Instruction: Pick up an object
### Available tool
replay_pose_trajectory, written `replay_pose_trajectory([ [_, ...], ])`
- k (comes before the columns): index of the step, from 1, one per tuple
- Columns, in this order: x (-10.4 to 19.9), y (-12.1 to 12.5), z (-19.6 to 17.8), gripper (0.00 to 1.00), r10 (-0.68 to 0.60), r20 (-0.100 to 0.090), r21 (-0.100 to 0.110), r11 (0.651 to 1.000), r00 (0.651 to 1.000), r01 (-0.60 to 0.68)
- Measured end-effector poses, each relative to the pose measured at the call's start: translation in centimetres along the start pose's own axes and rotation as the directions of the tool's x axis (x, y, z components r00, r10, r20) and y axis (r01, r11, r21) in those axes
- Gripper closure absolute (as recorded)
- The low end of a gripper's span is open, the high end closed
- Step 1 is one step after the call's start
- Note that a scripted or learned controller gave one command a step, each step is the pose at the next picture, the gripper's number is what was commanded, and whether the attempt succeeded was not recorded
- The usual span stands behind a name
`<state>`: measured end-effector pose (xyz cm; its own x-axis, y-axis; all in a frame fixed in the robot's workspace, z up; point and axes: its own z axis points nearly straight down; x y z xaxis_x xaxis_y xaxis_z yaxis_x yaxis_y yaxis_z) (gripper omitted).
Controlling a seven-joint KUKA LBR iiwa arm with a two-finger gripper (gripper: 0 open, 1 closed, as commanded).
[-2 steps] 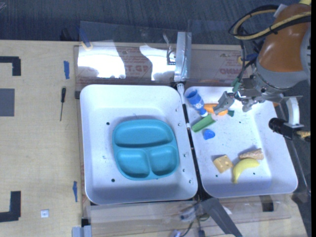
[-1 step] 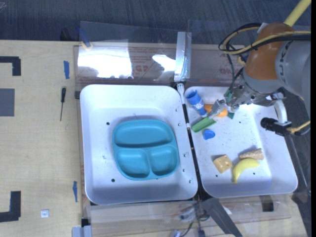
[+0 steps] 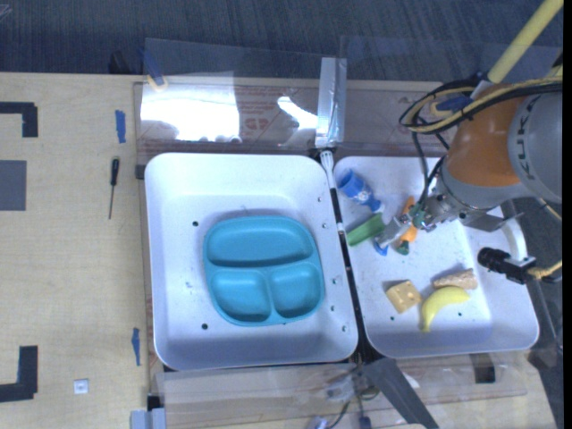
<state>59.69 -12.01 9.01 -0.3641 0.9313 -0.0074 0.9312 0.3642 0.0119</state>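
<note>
1 gripper [image 3: 404, 231]: low in the right bin [image 3: 514, 329], among a cluster of small things; whether its fingers are spread or shut cannot be made out.
Landmark: the gripper; every place below is given from it.
Green piece [image 3: 365, 231]: just left of the gripper, lying flat, near the wall between the 2 bins.
Orange and blue bits [image 3: 407, 236]: right at the gripper tip, too small and crowded to name.
Blue cup-like item [image 3: 354, 186]: up and left of the gripper, near the far end of the bin.
Yellow cracker-like block [image 3: 402, 295]: below the gripper, apart from it.
Banana [image 3: 441, 306]: below and right of the gripper, beside a tan bread-like piece [image 3: 456, 279].
Handling, judged: the green piece looks like light toy plastic, stiff, likely smooth; a pinch across its narrow width should suit, though neighbours crowd it.
Left bin [image 3: 170, 186]: well left of the gripper, holding 1 blue divided tray [image 3: 263, 269] with 3 compartments.
Bench [image 3: 63, 239]: pale wood, beyond the left bin.
</note>
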Motion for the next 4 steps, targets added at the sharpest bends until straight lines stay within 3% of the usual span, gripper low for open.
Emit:
replay_pose_trajectory([
  [1,-3.6,4.4,0.4,0.00,-0.009,-0.004,0.006,1.000,1.000,0.009],
  [2,-3.6,4.6,-1.0,1.00,-0.009,-0.002,-0.001,1.000,1.000,0.009],
  [3,5.2,-0.1,-9.9,1.00,0.175,-0.006,0.006,0.985,0.985,-0.175],
  [4,5.1,-0.4,-9.5,0.00,0.178,-0.006,0.014,0.984,0.984,-0.178],
])
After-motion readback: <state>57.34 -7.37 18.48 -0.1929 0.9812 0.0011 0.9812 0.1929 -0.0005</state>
